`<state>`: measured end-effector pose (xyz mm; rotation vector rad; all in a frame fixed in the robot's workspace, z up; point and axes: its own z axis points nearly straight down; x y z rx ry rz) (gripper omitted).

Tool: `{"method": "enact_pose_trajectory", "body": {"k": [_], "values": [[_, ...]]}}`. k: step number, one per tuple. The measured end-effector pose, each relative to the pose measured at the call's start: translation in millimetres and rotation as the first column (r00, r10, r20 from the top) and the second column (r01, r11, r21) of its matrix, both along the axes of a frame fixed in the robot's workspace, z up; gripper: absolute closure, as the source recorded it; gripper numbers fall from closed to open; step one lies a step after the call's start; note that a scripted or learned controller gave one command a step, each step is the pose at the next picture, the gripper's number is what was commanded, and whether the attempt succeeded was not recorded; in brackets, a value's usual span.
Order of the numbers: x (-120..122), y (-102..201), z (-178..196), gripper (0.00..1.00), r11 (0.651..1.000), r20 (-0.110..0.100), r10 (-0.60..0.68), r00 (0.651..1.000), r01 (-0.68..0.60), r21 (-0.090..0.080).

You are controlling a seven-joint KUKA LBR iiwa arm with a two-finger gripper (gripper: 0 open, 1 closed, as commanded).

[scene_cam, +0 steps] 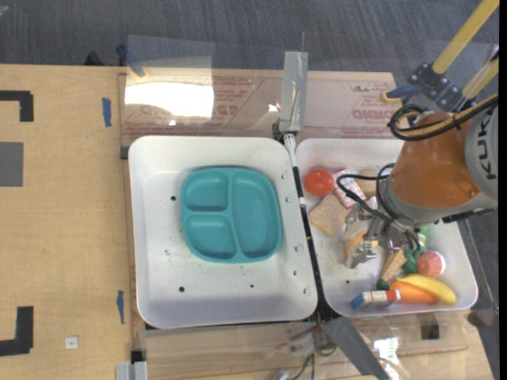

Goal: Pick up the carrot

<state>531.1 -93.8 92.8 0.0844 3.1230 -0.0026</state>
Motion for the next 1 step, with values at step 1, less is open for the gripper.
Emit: {"method": "enact_pose_trajectory", "body": {"k": [1], "values": [[-14.7, 52.0, 93.6, 1.0, 0.951, -0.008, -0.308, 0.951, 0.308, 0.005]]}}
